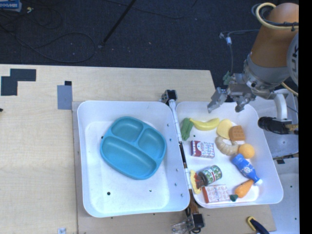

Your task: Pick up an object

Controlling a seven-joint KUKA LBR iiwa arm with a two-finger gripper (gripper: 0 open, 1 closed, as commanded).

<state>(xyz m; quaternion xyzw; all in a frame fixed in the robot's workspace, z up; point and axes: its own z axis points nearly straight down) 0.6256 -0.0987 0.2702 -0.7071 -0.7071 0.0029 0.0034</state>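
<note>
The end effector (227, 103) hangs with fingers spread and nothing between them over the far edge of the right shallow white bin (273, 179). A curved yellow toy banana (204, 124) lies just below it, touching a green toy pepper (185, 128).

Two white bins (83, 130); one blue plate (132, 146); one banana (204, 124); one orange (246, 151); one carrot (243, 188); one can (210, 174); one blue bottle (243, 166); two small cartons (202, 149).

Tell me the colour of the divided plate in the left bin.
The divided plate is light blue, plain with no pattern, seen best in the camera view.
</note>
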